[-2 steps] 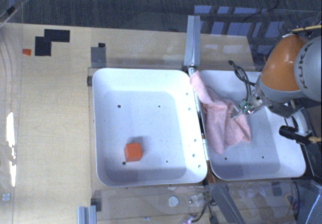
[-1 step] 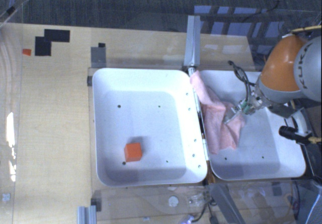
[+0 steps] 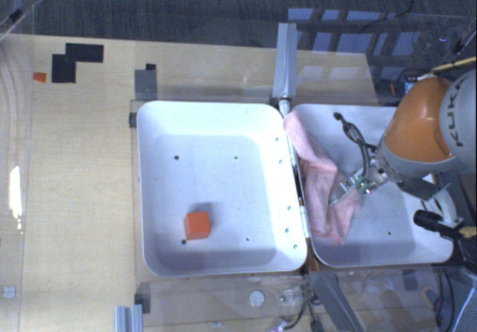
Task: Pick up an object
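tool point(image 3: 349, 190) at pink cloth point(image 3: 319, 189) | cloth against right bin point(image 3: 402, 252) left wall

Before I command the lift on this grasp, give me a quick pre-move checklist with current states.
1. Gripper over a target: ok, it sits at the crumpled pink cloth in the right white bin.
2. Cloth between the fingers: cannot tell, the contact is too small to make out.
3. Cloth free to lift: not ok, it drapes against the bin's left wall by the divider.
4. Arm clear of the bin rims: ok.
5. Other candidate available: ok, a small orange block lies alone in the left white bin.
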{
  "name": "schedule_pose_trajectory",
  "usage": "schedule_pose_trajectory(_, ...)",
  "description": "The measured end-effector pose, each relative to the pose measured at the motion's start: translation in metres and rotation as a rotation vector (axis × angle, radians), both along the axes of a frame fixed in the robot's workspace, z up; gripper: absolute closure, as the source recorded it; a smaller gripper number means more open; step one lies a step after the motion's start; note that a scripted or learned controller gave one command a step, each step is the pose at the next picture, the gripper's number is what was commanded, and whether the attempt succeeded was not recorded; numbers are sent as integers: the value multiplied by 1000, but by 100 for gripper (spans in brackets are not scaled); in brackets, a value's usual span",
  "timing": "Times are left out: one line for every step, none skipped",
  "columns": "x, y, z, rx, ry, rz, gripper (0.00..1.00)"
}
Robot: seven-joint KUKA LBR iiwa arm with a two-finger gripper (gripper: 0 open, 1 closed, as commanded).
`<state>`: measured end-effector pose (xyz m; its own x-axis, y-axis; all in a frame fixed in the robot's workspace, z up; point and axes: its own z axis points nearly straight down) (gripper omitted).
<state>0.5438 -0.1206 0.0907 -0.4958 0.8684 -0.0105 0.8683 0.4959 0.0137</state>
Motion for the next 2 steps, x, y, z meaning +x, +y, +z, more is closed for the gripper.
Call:
schedule_pose_trajectory(5, 0, 14, -2, -15, 0, 100)
schedule_pose_trajectory(54, 45, 173, 1, 7, 35, 100)
